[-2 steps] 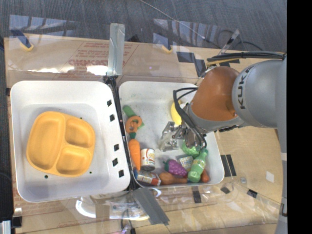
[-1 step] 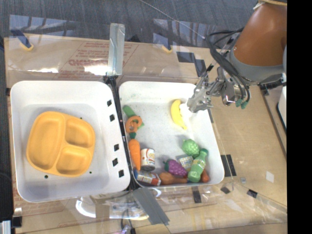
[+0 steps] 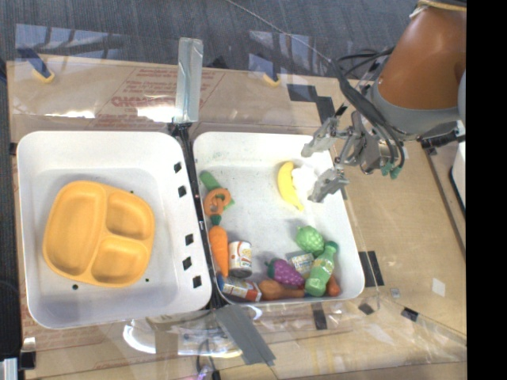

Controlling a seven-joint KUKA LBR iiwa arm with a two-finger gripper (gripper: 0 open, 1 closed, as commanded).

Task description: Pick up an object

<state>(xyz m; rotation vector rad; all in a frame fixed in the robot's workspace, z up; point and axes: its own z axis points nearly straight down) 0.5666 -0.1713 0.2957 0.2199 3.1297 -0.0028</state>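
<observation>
Gripper (image 3: pixel 324 165) hangs over the upper right corner of the right bin (image 3: pixel 261 145), its two grey fingers spread apart with nothing between them. From it, going by size: well off to the left, in the left bin (image 3: pixel 32 236), lies the yellow divided tray (image 3: pixel 98 233), far the biggest thing on the counter (image 3: pixel 404 236) and too broad for these fingers, I judge. Just beside the gripper, a little to its left and below, lies the toy banana (image 3: pixel 288 185), curved, smooth and most likely hollow light plastic; it is the nearest thing and stands clear of the rest. I would take it across its middle, fingers closing on the narrow width, since the tapered ends would probably slip out. Further below the gripper sits the green bottle (image 3: pixel 320 271), leaning among neighbours and harder to reach cleanly. Below and left of the gripper lies the carrot (image 3: pixel 217 250), long and slim, close against the bin's left wall. Smallest, the purple grapes (image 3: pixel 287 273) lie down in the crowded lower row, knobbly and likely easy to pinch but hemmed in.
</observation>
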